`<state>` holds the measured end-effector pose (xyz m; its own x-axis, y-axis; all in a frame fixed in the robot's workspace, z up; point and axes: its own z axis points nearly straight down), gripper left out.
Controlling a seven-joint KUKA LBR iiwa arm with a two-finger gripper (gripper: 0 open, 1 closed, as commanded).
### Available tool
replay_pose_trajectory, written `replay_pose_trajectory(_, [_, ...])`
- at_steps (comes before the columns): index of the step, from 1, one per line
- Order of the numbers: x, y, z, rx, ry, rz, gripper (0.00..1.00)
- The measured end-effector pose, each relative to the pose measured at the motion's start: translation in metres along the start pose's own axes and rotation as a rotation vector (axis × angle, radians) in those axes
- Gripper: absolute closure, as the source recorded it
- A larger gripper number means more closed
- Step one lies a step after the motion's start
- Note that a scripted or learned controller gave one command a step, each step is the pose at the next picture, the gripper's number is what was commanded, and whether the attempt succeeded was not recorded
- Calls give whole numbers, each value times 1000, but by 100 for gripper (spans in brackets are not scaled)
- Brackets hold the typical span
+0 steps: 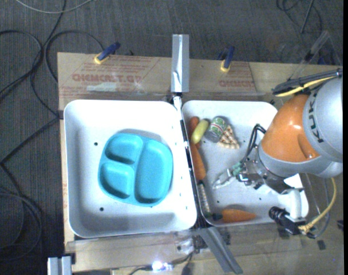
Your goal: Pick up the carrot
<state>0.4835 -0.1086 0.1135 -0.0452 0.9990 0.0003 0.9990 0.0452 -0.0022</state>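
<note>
Two tapered orange carrots (238,215) lie in the smooth white right bin (264,109).

Only readable stuff: red printing on the flat brown cardboard sheet (134,76) under the bins, far side, looks like "CHEMCAT" something but it's faded. More red letters on its far right, too blurry. The grey and orange robot arm (311,136) has "KU" in black.

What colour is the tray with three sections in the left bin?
Light blue plastic tray, seen best in the camera view.
</note>
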Motion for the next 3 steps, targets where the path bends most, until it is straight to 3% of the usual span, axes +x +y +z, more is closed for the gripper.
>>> replay_pose_trajectory(1, [9,22,25,-6,-2,296,0])
replay_pose_trajectory(2, [9,23,16,-8,-2,295,100])
replay_pose_trajectory(3, [9,23,16,-7,-2,295,0])
